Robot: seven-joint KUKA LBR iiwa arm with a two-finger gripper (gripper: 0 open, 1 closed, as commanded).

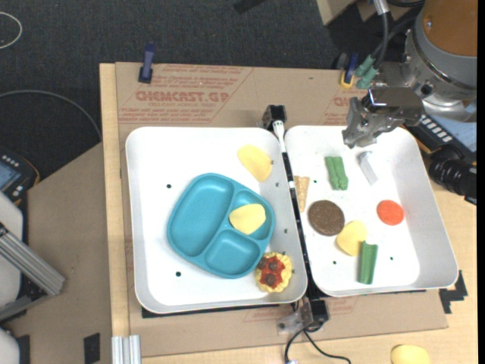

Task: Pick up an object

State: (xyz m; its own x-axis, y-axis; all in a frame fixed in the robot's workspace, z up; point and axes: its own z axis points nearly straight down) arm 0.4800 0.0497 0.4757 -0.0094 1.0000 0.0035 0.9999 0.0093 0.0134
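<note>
Nearest, down at the bottom edge and off the bench proper: small yellow lump (408,353), outside both bins. Further in, right bin (436,233) with the likely candidates: green stick (367,262) touching a yellow piece (351,237), brown disc (326,217) just beside that, orange disc (390,212) alone, tan wedge (301,190) against the inner wall, green chunk (336,172) and pale grey scrap (367,167) at the far end. Left bin (144,226) with a blue sectioned plate (204,226) (well apart from the arm, so an unlikely target). Gripper (362,136) poised over the right bin's far end, just beyond the pale grey scrap and near the green chunk. Nothing visibly held; whether spread or pressed together, impossible to tell from this angle. Judged as the approach step, before any grasp. Next: settle on one target, probably the scrap or the chunk, centre above it, descend straight, close only once astride it.
</note>
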